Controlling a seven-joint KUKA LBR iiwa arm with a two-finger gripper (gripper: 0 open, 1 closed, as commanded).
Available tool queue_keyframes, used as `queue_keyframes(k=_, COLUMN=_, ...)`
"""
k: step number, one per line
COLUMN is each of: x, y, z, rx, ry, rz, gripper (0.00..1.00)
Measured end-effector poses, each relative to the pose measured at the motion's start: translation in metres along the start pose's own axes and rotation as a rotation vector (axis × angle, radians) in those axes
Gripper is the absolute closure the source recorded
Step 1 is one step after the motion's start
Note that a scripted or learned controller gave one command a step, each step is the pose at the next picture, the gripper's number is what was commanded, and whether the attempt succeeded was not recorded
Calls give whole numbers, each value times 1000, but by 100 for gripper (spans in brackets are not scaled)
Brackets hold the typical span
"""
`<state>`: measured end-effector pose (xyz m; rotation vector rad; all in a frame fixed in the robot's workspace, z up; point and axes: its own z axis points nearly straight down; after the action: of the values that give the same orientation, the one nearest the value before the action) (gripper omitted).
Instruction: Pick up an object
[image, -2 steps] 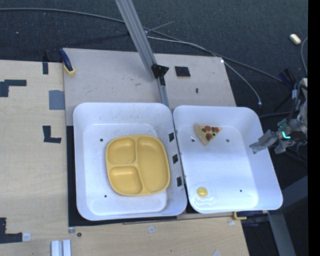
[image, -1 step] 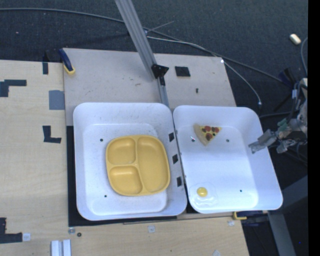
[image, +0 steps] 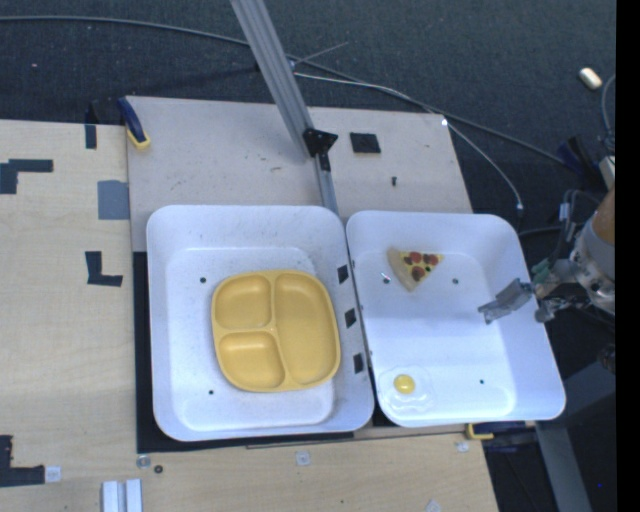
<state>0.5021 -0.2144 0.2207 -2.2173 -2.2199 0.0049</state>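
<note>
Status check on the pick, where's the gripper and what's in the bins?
Gripper over right bin's right side, nothing between fingers. Pizza slice and fried egg lie untouched. Yellow tray in left bin. No obstruction.

We see the arm (image: 600, 240) cut off at the right edge, and the gripper (image: 515, 297) too blurred to read its fingers.

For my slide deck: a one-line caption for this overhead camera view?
Gripper over right bin holding pizza slice and fried egg; yellow tray in left bin.
</note>
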Motion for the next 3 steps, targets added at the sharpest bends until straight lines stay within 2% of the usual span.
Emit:
queue_keyframes(k=1, x=-4, y=-7, z=61, rx=2, ry=1, rz=2, gripper=0)
queue_keyframes(k=2, x=-2, y=-5, z=105, rx=1, ry=0, rz=1, gripper=0)
queue_keyframes(k=3, x=-1, y=-4, z=93, rx=-2, ry=1, rz=-1, gripper=100)
